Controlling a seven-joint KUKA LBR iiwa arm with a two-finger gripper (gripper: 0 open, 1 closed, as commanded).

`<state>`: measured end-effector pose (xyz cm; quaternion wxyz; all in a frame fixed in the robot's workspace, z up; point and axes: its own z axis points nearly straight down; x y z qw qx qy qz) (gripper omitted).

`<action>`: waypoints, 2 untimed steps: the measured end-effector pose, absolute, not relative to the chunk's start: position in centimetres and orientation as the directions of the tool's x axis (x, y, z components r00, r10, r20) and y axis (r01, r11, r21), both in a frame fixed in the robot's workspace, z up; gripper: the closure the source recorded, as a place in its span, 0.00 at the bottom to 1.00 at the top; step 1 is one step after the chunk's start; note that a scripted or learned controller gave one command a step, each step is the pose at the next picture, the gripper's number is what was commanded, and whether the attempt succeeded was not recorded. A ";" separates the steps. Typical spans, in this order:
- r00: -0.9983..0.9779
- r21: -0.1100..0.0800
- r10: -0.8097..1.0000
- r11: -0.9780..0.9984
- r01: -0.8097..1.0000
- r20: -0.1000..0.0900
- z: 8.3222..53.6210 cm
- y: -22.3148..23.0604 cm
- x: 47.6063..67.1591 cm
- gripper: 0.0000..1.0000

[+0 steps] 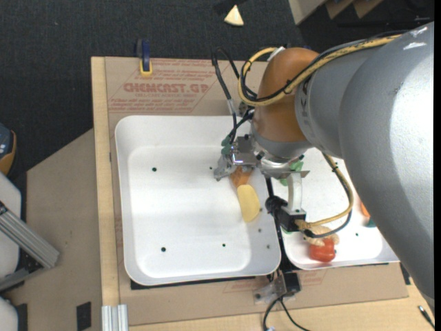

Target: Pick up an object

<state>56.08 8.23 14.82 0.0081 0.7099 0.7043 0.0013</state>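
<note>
The grey arm (372, 123) with its orange band (286, 88) is reaching in from the right and is hanging low over the right edge of the left white bin (138, 205), near the wall it shares with the right white bin (358, 254). The hand (238, 167) is sitting below the wrist, pointing down toward the left bin's floor; its fingers are hidden among metal parts and cables, so how wide they are standing cannot be told. A pale yellow object (249, 203) with an orange upper end is lying just below the hand, close to the left bin's right edge, and whether the hand is touching it cannot be told. A red object (322, 250) is lying near the front edge of the right bin. Both bins are resting on a brown board (165, 85) on the counter.
</note>
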 end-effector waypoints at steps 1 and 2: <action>-0.006 0.014 1.000 0.006 1.000 0.007 29.0 11.7 50.7 0.00; -0.006 -0.015 1.000 0.006 1.000 -0.001 16.9 17.5 48.3 0.00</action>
